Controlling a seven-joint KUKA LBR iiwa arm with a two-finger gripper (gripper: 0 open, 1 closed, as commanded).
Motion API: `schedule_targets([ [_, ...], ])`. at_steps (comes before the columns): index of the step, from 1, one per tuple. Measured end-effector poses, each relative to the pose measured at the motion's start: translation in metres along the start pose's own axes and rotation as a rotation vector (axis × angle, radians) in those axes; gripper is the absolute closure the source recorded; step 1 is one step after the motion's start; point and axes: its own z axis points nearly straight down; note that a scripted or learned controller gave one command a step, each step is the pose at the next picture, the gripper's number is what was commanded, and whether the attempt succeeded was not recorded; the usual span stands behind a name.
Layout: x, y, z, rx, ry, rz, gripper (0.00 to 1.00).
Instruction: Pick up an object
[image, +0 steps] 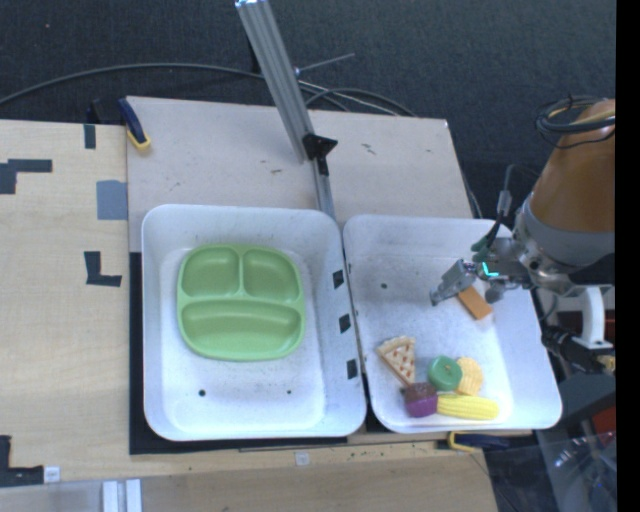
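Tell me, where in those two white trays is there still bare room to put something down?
The right bin has bare floor in its upper left, bordered by the divider and the gripper. Its lower part is crowded: waffle slice, green piece, purple piece, corn. The left bin has only a strip below the green plate.

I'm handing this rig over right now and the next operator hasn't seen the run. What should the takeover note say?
End effector: low over the right bin, upper right part, next to the orange block. No object seen held.
Objects: orange block beside the end effector; waffle-patterned wedge, green round piece, purple piece and yellow corn clustered at the right bin's near side. Green divided plate in the left bin.
Done: arm positioned in the bin.
Left: grasp and lift an object.
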Motion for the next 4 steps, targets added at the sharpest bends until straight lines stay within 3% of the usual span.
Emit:
schedule_targets([
  [2,0.020,0.000,0.109,0.006,0.001,0.001,0.00],
  [3,0.020,0.000,0.158,-0.001,-0.002,0.002,0.00],
  [4,0.021,0.000,0.147,0.001,0.001,0.000,1.00],
])
